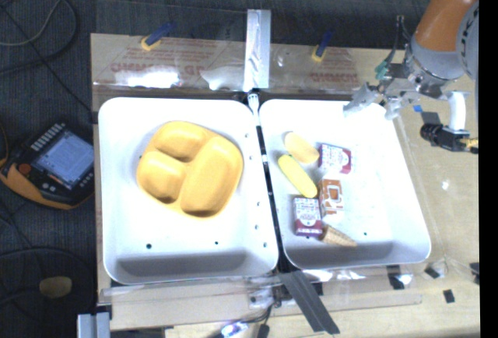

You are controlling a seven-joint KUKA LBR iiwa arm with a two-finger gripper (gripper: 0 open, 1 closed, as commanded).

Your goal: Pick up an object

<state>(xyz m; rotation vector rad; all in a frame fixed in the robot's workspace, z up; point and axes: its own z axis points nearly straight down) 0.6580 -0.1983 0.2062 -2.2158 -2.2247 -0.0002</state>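
The end effector [366, 101] hangs over the far right corner of the right bin [389, 196], just above its rim; whether it is wide or narrow cannot be told, and nothing shows in its grip. Down and left of it, inside that bin, lie two yellow pieces [299, 161] side by side. Just right of these, nearer the end effector, sits a red and white packet [335, 158], with an orange packet [331, 196] and a dark red packet [307, 217] further below it and a small cone [338, 236] lowest. Well to the left, across the divide, the left bin [124, 251] holds a large yellow lumpy object [190, 167]. Both bins rest on the desk [443, 204]
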